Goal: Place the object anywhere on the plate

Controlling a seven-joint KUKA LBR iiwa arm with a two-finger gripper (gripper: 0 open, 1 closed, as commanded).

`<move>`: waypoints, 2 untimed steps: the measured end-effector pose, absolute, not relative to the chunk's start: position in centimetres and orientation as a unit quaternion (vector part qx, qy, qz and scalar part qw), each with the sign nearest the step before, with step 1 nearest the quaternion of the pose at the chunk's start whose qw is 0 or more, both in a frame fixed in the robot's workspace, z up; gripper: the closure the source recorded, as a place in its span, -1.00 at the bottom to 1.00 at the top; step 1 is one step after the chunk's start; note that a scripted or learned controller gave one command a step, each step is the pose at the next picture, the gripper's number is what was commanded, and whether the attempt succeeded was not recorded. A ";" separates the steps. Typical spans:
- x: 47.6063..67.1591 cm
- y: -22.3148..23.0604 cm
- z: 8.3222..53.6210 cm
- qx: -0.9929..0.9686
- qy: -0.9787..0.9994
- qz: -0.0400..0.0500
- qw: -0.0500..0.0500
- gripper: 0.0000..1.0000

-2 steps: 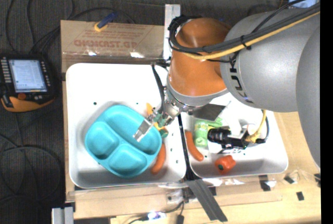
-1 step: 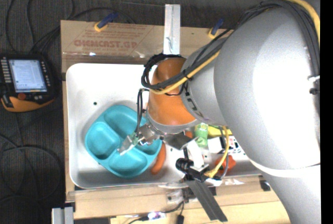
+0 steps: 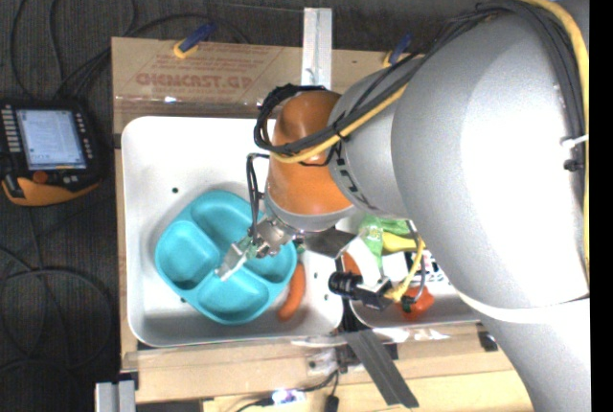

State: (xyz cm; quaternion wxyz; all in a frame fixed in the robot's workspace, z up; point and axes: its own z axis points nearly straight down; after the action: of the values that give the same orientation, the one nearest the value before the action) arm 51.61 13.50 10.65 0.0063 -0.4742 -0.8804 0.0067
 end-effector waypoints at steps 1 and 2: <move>51.4 13.8 11.5 -0.474 -0.881 0.006 0.012 1.00; 48.5 16.6 11.4 -0.385 -0.923 0.002 -0.002 1.00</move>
State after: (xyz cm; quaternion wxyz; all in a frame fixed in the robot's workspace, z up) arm 48.46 16.58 11.42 -0.0017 -0.3848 -0.9230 0.0023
